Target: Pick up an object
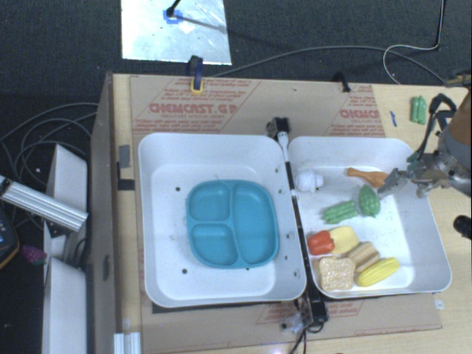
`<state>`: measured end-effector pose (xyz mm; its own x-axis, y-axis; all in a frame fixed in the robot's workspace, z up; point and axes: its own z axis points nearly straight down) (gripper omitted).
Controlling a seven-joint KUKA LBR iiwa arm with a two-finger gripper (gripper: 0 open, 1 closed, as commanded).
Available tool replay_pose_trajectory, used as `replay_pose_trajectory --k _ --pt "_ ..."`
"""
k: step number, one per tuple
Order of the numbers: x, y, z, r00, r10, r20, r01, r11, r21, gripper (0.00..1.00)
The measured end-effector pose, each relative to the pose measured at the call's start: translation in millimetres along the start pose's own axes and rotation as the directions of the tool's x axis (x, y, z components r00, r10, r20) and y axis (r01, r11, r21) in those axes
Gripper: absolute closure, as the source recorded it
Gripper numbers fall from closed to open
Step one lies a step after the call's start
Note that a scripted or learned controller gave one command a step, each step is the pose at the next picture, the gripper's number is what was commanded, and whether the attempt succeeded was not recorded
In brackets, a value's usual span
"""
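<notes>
Your gripper (392, 184), state indeterminable, hovered near the toy broccoli (369, 201): judged light, stiff, slick plastic; best grasped across its head.

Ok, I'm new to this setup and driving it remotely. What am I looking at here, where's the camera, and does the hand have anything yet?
You have one camera, fixed above the bench and looking down at a slant. The bench carries two shallow white bins side by side. The left bin holds a blue divided plate. The right bin holds toy food: a small white piece, an orange piece, two green pieces, a red piece, a yellow block, a tan block, a bread-like piece and a yellow corn cob.

The machine is a robot arm reaching in from the right. Its hand sits over the right bin's upper part, close to the orange piece and a green one. I cannot see anything between its fingers, so treat nothing as picked up.
</notes>
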<state>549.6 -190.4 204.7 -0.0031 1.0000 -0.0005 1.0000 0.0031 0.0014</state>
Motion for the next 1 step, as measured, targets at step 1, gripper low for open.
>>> replay_pose_trajectory --k 1 --pt "12.1 49.6 95.2 1.0 -0.001 -0.001 0.001 1.0 0.003 0.0"
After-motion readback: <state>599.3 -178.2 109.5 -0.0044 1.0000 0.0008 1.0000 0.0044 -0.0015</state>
